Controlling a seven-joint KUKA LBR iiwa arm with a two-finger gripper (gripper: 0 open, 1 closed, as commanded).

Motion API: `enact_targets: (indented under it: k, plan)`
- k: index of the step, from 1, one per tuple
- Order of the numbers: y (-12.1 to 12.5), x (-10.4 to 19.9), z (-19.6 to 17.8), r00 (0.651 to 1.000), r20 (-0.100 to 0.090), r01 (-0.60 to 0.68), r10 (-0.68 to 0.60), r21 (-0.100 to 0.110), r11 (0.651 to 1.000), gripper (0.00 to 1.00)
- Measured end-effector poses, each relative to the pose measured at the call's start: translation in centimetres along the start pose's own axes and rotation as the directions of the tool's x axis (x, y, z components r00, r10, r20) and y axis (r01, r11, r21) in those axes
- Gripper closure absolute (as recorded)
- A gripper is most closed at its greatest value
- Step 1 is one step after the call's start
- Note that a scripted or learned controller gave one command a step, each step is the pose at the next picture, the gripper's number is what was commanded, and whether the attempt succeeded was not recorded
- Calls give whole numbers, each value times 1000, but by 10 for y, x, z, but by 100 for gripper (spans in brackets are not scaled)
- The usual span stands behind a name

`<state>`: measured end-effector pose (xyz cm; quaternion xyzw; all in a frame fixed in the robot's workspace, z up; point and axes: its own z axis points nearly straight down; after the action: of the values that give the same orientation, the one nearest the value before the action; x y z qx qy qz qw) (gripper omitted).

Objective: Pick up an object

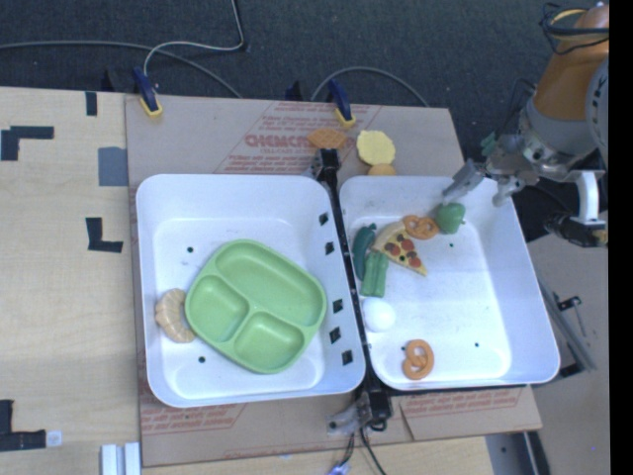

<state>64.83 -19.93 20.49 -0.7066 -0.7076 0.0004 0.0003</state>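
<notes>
Grey fingers stand spread apart on my gripper [482, 178], one reaching down-left toward the right bin [495, 295] and the other down-right, with nothing between them; the jaws are open and hang over that bin's far right rim. Just beside the left finger, a little lower and inside the bin, sits a small green pepper-like piece [450, 216], touching an orange pretzel [420, 228]; I take that green piece as the nearest candidate for the pick.

To do this well, I would centre the open jaws over the green piece before descending, and turn the wrist so the fingers close across its narrow side and away from the pretzel; otherwise one finger may land on the pretzel and push both aside. The bin wall is close, so I'd come down straight, not at a slant.

Further out lie a pizza slice [401, 248], a dark green vegetable [370, 262], a white egg-like ball [379, 314] and a second pretzel [417, 358] near the front; that last one stands well apart from everything and might be the easier grasp. The left bin [168, 206] holds a green divided plate [256, 306] and a tan cookie [174, 316].
</notes>
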Motion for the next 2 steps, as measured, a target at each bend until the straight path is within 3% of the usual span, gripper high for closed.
enact_targets:
  k: [1,2]
  plan:
    - [20,5,118,1000,2,2,-2,-4,1000,0]
    - [21,6,108,1000,5,4,-4,-5,1000,100]
